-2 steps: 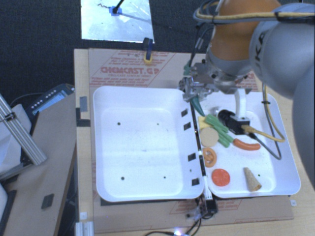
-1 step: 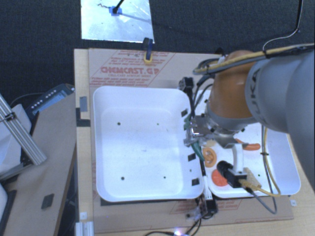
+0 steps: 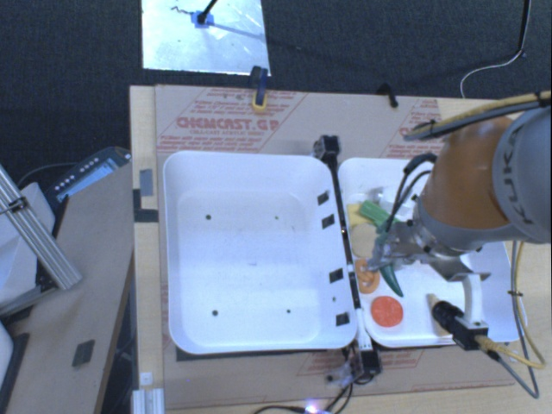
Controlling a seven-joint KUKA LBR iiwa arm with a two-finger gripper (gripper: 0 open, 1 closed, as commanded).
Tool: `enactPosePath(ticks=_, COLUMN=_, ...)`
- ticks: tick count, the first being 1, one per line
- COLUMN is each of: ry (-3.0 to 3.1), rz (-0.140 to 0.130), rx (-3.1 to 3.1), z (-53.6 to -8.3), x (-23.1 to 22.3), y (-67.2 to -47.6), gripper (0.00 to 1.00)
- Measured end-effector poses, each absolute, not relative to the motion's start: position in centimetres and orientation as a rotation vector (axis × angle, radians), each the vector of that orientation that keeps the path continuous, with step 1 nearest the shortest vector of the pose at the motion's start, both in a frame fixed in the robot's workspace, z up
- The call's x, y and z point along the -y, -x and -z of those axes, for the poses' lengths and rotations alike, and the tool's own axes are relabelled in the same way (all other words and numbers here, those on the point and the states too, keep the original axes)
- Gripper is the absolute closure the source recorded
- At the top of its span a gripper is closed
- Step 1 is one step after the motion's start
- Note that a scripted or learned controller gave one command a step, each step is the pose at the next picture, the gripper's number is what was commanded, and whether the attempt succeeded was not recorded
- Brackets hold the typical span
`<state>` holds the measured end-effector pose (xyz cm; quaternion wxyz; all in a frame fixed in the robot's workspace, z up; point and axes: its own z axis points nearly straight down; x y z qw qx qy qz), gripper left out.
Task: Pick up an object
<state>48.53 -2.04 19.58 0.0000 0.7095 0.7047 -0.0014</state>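
My gripper [image 3: 378, 264] reaches down into the right bin [image 3: 500, 270], near its left wall. A dark green pointed object [image 3: 393, 278] lies right beside the gripper, touching or nearly touching it. An orange piece [image 3: 366, 279] sits just under the gripper, against the bin wall. A red disc [image 3: 386, 311] lies in the front left corner of the bin. Farther back are a yellow object [image 3: 354, 215] and a light green object [image 3: 375, 211]. My arm hides the middle of this bin.
The left bin [image 3: 185, 231] stands beside the right one, with a black-clipped divider [image 3: 341, 248] between them. Both bins rest on a brown board [image 3: 224, 123]. A silver sheet [image 3: 203, 24] lies beyond it.
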Motion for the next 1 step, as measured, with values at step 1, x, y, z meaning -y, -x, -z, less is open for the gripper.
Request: enactPosePath(ticks=1, ry=-2.215, rz=-0.004, rx=-2.225, z=-20.68, x=1.50, y=-48.80, gripper=1.00)
